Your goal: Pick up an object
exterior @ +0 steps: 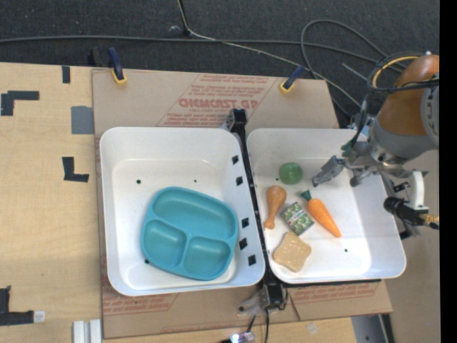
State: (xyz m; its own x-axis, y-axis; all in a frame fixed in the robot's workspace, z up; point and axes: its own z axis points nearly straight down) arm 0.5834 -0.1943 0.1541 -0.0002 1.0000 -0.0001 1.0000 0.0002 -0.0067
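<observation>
The right bin (371, 259) holds a green ball (290, 172), a tan drumstick (274, 204), a small green packet (297, 218), an orange carrot (324, 216) and a slice of bread (291, 252). My gripper (341, 176) hovers over the bin's upper right part, to the right of the green ball and above the carrot. Its two grey fingers are spread open, and nothing lies between them. The arm's orange band (418, 70) sits at the right edge.
The left bin (114, 191) carries a teal divided plate (189, 233). A black divider (246, 191) runs between the two bins. Cables (335, 41) loop over the dark floor behind the bench. Clamps (116, 68) hold the cardboard at the back.
</observation>
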